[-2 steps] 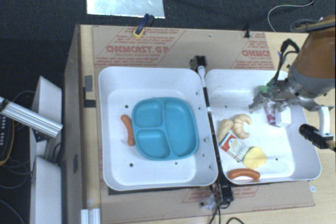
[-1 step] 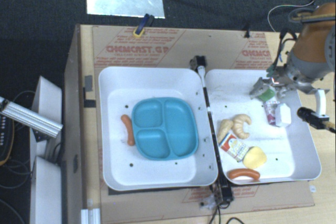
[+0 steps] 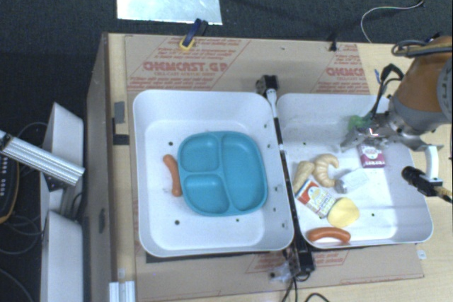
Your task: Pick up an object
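Gripper [image 3: 369, 132] hovers at the right bin's [image 3: 417, 223] upper edge, just above a small maroon packet [image 3: 373, 155]; its grasp I can't tell. That packet looks light, flat, slippery: pinch its edges.

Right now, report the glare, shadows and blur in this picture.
Camera view: glare washes out the right bin floor near its front corner; the blue tray casts a soft shadow on the left bin; the gripper area looks blurred, details unclear.
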`<state>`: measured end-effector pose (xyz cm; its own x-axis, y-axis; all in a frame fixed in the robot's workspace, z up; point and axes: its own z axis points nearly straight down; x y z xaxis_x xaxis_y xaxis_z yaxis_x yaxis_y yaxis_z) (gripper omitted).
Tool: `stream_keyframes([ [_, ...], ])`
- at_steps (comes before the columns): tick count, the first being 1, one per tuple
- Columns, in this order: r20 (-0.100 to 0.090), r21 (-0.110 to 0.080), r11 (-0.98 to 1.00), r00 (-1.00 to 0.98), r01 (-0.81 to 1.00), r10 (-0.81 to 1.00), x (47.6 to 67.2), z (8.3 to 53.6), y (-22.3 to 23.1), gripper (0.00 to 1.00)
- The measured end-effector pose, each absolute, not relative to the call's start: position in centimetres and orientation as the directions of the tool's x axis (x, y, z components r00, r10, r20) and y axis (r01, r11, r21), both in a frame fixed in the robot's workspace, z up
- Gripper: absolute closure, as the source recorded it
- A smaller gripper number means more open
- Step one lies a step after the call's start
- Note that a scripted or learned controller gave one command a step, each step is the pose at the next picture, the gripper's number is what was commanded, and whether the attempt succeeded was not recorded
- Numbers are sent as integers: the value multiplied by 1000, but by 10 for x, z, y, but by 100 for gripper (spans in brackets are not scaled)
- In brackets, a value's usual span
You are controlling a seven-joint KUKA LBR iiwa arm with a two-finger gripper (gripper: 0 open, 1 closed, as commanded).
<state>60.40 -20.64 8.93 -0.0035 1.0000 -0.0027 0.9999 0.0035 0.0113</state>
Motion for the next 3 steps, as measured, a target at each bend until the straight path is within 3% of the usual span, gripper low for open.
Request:
stream_keyframes([
  [1, -2, 7, 4, -4, 1000, 1000, 643, 87, -173, 0],
  [2, -1, 5, 5, -5, 1000, 1000, 670, 98, -167, 0],
  [3, -2, 8, 7, -7, 1000, 1000, 671, 109, -168, 100],
])
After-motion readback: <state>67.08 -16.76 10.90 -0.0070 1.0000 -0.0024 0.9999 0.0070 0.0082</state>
